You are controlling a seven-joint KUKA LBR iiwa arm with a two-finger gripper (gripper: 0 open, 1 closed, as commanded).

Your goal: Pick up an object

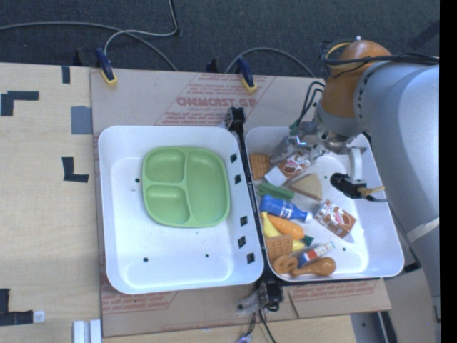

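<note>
We get even, bright overhead light, soft shadows under the left bin (pixel 114 191) rim, mild glare on the arm (pixel 407 120), slightly soft focus overall.

Pale wooden bench (pixel 43 213) with black tape marks (pixel 71 170), overlaid by a printed cardboard sheet (pixel 178 98) held with two blue-and-yellow clamps (pixel 106 68). Beyond it, dark grey carpeted floor (pixel 250 13) crossed by thin cables (pixel 170 9).
</note>
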